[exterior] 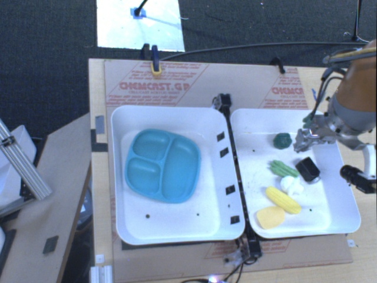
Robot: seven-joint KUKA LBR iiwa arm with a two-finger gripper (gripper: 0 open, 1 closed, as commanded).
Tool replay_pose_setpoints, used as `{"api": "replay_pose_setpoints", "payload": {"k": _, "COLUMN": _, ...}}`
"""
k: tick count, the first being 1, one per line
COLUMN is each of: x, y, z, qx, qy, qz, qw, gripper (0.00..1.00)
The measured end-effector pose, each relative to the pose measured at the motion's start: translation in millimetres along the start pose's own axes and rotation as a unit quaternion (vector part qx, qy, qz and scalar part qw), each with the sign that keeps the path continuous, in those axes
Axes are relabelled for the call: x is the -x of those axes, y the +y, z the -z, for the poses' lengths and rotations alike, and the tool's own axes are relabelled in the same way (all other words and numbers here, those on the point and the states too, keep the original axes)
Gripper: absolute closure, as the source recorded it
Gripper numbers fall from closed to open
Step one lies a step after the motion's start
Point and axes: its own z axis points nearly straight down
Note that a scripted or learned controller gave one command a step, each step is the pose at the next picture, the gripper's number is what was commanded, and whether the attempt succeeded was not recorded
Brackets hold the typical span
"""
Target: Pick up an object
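Green lump (pixel 283 140) (small) just beside end effector (pixel 304 141).

We see the end effector (pixel 306 139) over the right bin (pixel 347 217), with a dark green object (pixel 283 140) just to its left. Below it lie a black block (pixel 307 169), a green piece (pixel 283 168), a yellow corn cob (pixel 283 200) (touching a white lump (pixel 291 186)) and a yellow slice (pixel 270 217). Well left, a blue divided plate (pixel 162 165) sits in the other bin (pixel 126 128).
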Motion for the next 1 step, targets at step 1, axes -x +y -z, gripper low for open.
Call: {"api": "replay_pose_setpoints", "payload": {"k": 1, "x": -3.2, "y": 1.5, "z": 63.0, "qx": 0.001, "qy": 0.000, "qz": 0.001, "qw": 1.0000, "gripper": 1.00}}
